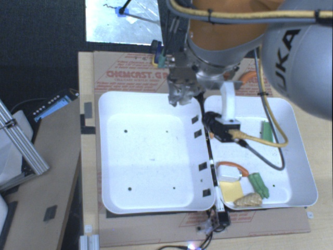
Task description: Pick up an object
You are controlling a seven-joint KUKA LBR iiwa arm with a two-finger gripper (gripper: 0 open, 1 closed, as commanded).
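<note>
Cardboard-covered bench [136, 222] noted nearest, bearing 2 shallow white bins side by side. Found the likeliest targets bunched in the near corner of the right bin [301, 155]: a tan lump [247, 200] touching a yellow block [231, 190], a green piece [258, 185] just beside them, an orange-and-white item [232, 167] slightly beyond. Spotted a 2nd green piece [266, 130] farther back, by a dark cable [263, 155]. Saw bare floor across the left bin [145, 160], with open room for travel. Farther still, placed the gripper [180, 94] over the left bin's far edge, close to the divider [209, 155]; could not tell how wide it stood, and saw nothing in its hold. Judged the step as approach, no grasp made yet. Reckoned the next move needs a crossing over the divider toward the near cluster, then a descent wary of rim and cable.
</note>
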